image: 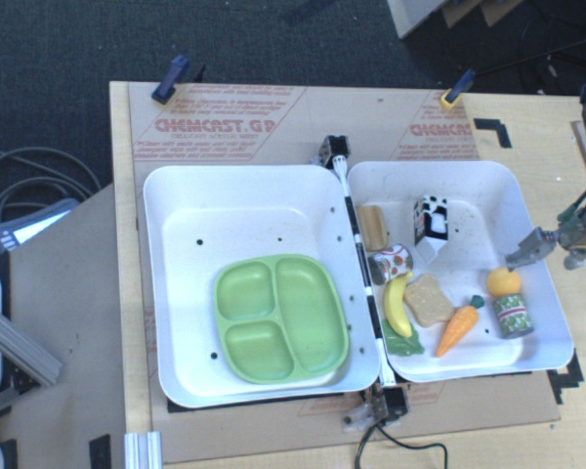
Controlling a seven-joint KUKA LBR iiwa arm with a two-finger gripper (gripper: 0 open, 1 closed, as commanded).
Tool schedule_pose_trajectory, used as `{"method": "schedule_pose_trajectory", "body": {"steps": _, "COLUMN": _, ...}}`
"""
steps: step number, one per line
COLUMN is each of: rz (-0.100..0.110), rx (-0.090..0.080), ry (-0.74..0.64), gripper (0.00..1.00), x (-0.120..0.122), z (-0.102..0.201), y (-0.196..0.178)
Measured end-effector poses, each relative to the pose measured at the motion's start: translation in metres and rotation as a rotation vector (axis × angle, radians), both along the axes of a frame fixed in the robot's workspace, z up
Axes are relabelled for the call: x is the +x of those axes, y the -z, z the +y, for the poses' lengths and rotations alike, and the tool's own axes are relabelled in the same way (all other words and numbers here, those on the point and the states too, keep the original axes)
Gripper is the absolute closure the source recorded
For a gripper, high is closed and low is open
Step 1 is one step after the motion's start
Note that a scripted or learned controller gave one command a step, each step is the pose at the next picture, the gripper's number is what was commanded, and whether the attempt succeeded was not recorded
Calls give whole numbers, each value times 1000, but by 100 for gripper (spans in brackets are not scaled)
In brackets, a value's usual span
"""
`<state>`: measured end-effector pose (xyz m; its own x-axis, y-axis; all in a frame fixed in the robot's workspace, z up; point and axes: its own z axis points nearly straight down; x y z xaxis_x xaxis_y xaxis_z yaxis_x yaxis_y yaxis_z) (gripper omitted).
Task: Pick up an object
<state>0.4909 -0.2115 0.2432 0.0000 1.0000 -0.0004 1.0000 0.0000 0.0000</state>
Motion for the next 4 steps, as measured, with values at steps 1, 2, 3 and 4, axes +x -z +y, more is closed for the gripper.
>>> {"method": "schedule_pose_trajectory", "body": {"steps": 1, "rz": 1, "rx": 1, "ry": -1, "gripper": 0, "x": 80, "z": 42, "y": 97}}
{"method": "schedule_pose_trajectory", "body": {"steps": 2, "rz": -4, "rx": -1, "ry": 0, "gripper": 0, "x": 125, "z": 88, "y": 156}}
{"method": "schedule_pose_trajectory", "body": {"steps": 3, "rz": -7, "rx": -2, "ry": -1, "gripper": 100, "x": 126, "z": 89, "y": 146}}
{"method": "schedule_pose_trajectory", "body": {"steps": 4, "rz": 1, "rx": 1, "ry": -1, "gripper": 100, "x": 67, "z": 168, "y": 58}}
